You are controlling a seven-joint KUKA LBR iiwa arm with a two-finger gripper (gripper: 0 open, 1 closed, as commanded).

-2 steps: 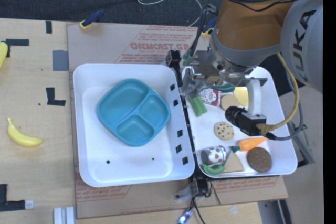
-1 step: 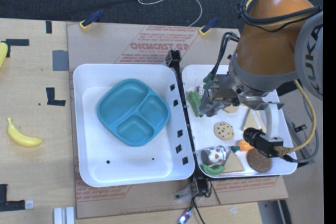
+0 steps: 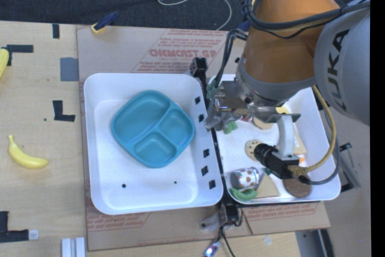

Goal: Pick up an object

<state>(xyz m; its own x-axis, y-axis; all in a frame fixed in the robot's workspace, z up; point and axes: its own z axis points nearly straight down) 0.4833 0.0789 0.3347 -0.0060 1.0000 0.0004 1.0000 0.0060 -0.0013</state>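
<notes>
Gripper (image 3: 221, 114): low over the left edge of the right bin (image 3: 231, 153), close to the wall between the two bins. How far open it stands cannot be told, nor whether it has hold of anything.
Nearest object: a small green piece (image 3: 231, 127), just below the gripper; contact unclear.
Other objects in the right bin: a tan disc with dark spots (image 3: 252, 146) near the middle. A small silver and red can (image 3: 245, 177) is at the front, and a green ring-like thing (image 3: 243, 193) is just in front of it. A tan flat card (image 3: 269, 188) and a brown round pad (image 3: 298, 189) are at the front right.
Arm (image 3: 289, 39): orange and grey, above the right bin's rear half.
Left bin (image 3: 108, 189): holds a blue divided plate (image 3: 153, 128), lying flat at its centre.
Tabletop (image 3: 36, 105): a yellow banana (image 3: 25, 156), well left of both bins.
</notes>
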